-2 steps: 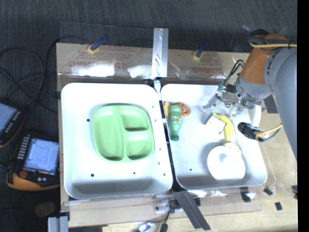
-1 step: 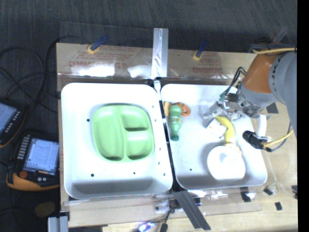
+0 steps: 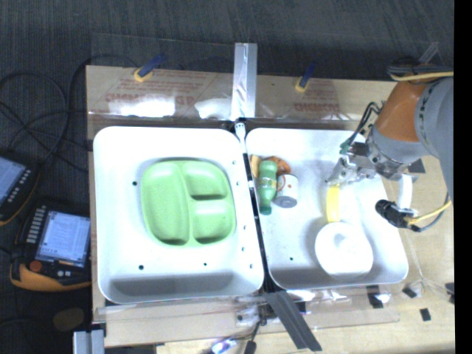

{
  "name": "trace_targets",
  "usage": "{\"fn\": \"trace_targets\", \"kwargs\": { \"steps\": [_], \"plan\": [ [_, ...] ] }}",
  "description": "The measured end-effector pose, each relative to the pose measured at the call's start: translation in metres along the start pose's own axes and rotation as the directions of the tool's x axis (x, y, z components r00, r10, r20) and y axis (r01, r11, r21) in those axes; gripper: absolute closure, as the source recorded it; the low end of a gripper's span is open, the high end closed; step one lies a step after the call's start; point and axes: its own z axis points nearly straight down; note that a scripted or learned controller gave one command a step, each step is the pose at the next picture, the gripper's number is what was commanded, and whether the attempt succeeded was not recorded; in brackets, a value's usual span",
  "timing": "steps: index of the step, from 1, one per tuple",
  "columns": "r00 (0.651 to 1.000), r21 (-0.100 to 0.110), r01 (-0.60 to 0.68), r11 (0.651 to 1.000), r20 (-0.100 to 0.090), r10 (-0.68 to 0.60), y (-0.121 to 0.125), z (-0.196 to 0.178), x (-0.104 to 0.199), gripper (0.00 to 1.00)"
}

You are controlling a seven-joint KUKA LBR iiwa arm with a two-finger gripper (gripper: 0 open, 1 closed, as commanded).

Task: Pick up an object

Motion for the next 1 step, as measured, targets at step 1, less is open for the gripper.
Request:
{"fn": "trace_targets", "kwargs": {
  "steps": [1],
  "plan": [
    [0.999, 0.013, 0.042, 0.999, 0.000, -0.042, -0.0299, -0.1122, 0.0339, 1.00]
  ]
}}
